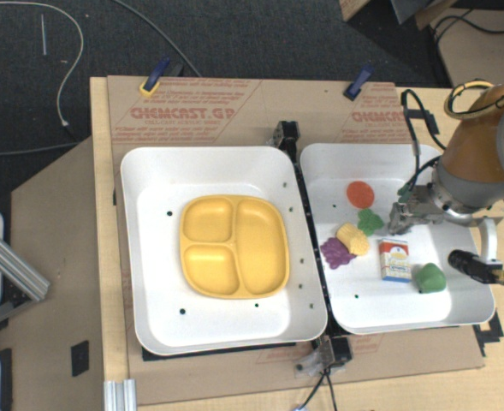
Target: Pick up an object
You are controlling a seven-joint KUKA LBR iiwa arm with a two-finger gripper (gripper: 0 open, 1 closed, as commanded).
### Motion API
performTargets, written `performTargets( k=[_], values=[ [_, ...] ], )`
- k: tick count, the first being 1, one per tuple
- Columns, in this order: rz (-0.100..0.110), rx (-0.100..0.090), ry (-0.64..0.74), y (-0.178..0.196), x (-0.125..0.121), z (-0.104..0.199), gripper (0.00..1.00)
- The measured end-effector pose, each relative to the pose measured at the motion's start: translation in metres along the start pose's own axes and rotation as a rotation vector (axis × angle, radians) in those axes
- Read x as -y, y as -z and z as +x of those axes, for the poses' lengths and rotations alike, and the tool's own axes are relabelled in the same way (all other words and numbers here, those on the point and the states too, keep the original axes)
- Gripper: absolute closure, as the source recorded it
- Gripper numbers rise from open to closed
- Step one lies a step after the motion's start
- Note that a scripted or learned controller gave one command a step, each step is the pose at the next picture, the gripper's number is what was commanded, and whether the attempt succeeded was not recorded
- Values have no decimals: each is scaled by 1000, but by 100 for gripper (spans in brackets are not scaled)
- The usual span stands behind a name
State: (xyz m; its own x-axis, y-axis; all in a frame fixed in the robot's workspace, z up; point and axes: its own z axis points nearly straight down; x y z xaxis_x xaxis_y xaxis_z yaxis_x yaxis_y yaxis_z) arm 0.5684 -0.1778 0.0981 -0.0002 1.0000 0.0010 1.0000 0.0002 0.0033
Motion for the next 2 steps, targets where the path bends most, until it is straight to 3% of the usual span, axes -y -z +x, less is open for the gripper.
performTargets(
  k=[2],
  values=[
    [-2,2,1,92,0,9,100]
  ],
)
